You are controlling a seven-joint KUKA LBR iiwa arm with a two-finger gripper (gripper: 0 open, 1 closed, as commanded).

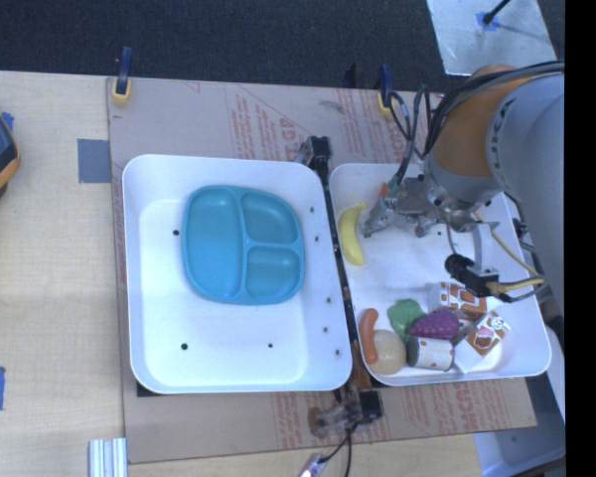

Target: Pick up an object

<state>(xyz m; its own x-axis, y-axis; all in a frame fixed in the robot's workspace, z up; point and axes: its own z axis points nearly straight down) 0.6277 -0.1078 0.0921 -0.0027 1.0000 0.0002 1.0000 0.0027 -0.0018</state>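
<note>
Gripper (405,214) low over the right bin (372,182), beside the banana (351,235).

Watch the crowding first: the banana lies against the bin's left wall, so a descent there could clip the rim or only nudge the fruit along it. The other pieces, a green piece (404,315), purple grapes (436,323), a sausage (368,323) and small cartons (464,299), are heaped in the near corner, where a grab may catch two things or slip off. You cannot tell from this angle how far the pincer is spread, and nothing shows between it. The blue plate (244,243) sits apart in the left bin (159,366).
</note>
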